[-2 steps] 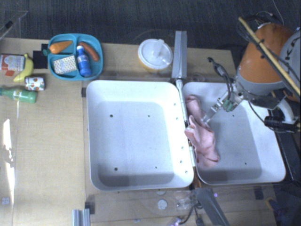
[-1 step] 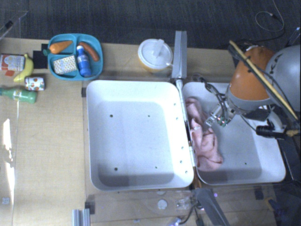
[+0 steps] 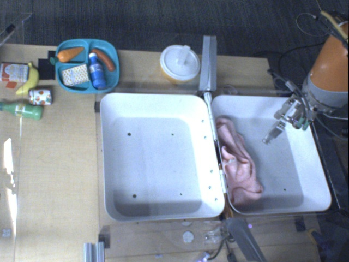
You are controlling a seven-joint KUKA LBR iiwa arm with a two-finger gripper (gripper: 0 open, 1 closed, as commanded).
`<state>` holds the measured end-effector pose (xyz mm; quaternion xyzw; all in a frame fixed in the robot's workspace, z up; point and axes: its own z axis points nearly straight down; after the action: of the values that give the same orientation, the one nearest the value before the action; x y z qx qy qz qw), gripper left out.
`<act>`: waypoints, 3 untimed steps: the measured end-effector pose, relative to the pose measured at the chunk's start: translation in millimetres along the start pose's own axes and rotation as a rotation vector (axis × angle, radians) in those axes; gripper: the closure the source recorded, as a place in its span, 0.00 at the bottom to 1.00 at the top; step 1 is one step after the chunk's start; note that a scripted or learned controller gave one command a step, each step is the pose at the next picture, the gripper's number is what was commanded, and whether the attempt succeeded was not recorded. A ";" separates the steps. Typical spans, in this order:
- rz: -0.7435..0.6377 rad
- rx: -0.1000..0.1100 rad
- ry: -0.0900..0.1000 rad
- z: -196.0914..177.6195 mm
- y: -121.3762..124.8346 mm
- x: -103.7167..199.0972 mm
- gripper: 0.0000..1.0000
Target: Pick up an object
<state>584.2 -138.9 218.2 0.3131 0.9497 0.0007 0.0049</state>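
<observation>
1. Pink cloth [image 3: 238, 160] lies crumpled in the right bin [image 3: 294, 201], along its left wall, running from mid-frame down toward the lower centre-right.
2. Nothing else lies in that bin, so I judge the cloth to be the thing to pick.
3. Up and to the right of it hangs the gripper [image 3: 271, 136], above the bin's upper right part, well apart from the cloth and carrying nothing; how it is set I cannot tell.
4. Judged step: the approach, with no grasp yet made.
5. Next, the arm would need to travel left and down over the cloth's bulk, then descend onto a raised fold.
6. Left bin [image 3: 114, 162] sits beside, touching along the shared wall.
</observation>
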 end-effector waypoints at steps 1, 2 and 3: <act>-0.060 0.001 0.005 77.7 5.1 14.3 0.00; 0.039 -0.003 -0.005 126.1 45.8 -1.9 0.00; -0.014 -0.001 0.002 31.3 48.2 36.7 0.00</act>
<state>583.6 -78.3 186.7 0.3063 0.9519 0.0015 0.0040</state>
